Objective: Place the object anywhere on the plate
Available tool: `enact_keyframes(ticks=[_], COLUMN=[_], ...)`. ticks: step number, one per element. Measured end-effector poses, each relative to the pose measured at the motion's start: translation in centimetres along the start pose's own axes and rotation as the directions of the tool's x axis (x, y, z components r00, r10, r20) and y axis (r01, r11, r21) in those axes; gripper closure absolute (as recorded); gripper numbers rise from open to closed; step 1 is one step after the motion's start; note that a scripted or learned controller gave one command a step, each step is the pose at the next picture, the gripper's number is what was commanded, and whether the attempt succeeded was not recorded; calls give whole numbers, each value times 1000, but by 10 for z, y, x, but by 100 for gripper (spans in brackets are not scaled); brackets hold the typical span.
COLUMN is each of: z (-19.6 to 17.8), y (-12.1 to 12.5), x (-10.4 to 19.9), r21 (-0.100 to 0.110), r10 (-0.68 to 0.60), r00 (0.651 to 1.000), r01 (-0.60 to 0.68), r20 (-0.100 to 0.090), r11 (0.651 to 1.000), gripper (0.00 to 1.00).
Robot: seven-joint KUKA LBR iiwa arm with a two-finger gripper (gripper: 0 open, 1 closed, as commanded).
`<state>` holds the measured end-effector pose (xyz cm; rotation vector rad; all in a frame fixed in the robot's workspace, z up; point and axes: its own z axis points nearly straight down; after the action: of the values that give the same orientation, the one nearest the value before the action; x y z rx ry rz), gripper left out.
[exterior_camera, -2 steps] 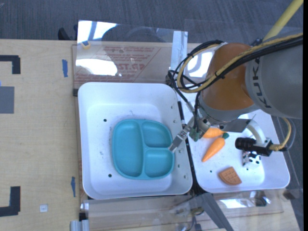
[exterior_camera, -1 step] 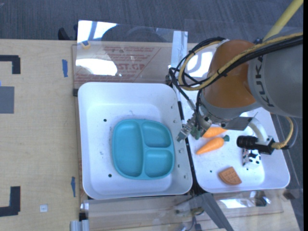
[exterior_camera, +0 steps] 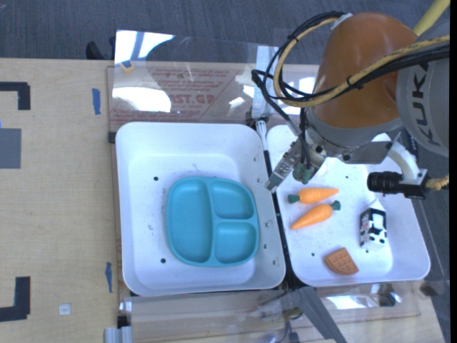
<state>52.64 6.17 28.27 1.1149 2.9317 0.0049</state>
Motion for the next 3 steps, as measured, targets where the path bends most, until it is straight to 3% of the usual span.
enact_keyframes(ticks=[1,2,3], z=[47,23,58], y=[-132,-52,-127], x=[-51,-59,-48], r21=[10,3,7], r10=[85,20,-52], r00=[996,1000,999], r01=[-85,-20,52], r20=[-5,-4,-7], r11=[996,1000,999], gripper=[100,100,100])
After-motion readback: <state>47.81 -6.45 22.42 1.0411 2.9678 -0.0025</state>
